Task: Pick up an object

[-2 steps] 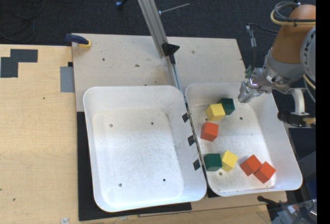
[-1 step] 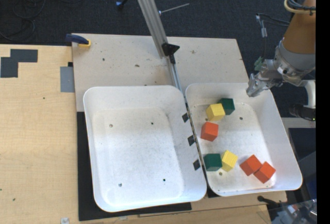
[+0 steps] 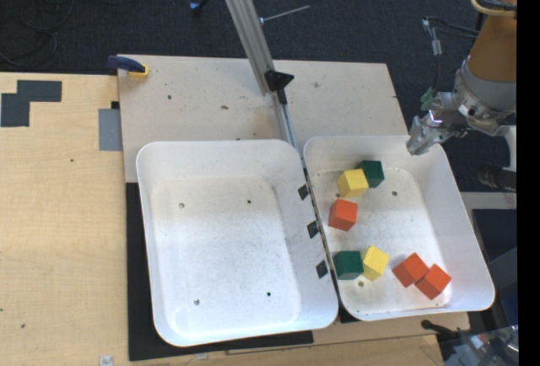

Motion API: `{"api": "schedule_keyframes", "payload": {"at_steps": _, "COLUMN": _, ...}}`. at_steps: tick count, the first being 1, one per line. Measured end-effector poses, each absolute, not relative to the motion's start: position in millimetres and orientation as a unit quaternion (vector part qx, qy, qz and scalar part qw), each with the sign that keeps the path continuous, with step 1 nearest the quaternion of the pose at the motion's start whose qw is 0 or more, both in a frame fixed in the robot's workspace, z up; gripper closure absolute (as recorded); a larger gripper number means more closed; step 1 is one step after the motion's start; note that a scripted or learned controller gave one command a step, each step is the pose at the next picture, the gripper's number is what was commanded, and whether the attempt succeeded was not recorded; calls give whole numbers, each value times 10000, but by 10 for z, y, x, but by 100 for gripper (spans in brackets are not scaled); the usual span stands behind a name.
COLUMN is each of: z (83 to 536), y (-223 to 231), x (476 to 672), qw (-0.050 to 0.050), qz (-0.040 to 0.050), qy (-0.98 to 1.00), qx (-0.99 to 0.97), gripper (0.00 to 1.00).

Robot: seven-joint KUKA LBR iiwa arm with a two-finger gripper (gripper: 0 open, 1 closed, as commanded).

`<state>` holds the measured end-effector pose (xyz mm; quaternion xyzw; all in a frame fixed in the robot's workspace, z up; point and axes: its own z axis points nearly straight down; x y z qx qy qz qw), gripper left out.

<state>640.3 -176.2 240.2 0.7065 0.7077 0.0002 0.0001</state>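
**Arm poised at the bin's far corner, nothing picked yet**

The gripper (image 3: 422, 139) hangs over the far right corner of the right bin (image 3: 456, 187), just at its rim, with the orange-banded arm (image 3: 494, 52) rising behind it. Nothing shows between its tips, and whether they are spread or closed I cannot tell at this angle. The step in hand looks like the approach: the arm is above the bin but not yet down among the blocks.

Everything to pick lies in the right bin. Counted, there are seven blocks: two green, two yellow and three orange-red. Toward the bin's far side, a green block (image 3: 371, 172) touches a yellow block (image 3: 353, 182), with an orange block (image 3: 342, 214) just nearer the camera from them. Along the bin's near side, a second green block (image 3: 348, 264) sits against a second yellow block (image 3: 375, 261), and two orange blocks (image 3: 422, 274) lie touching near the bin's near right corner.

The next move, as I judge it, calls for travelling inward from the rim and descending over one block. The lone orange one stands apart from its neighbours and should be the easiest to close on; the touching pairs leave less room beside them.

The left bin (image 3: 160, 212) lies beside the right bin.
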Motion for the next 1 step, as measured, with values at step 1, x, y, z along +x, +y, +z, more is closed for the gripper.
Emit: {"api": "schedule_keyframes", "payload": {"at_steps": 1, "z": 2402, "y": -1272, "x": 6308, "qw": -21, "qz": -4, "qy": 7085, "qx": 7057, "gripper": 100}}
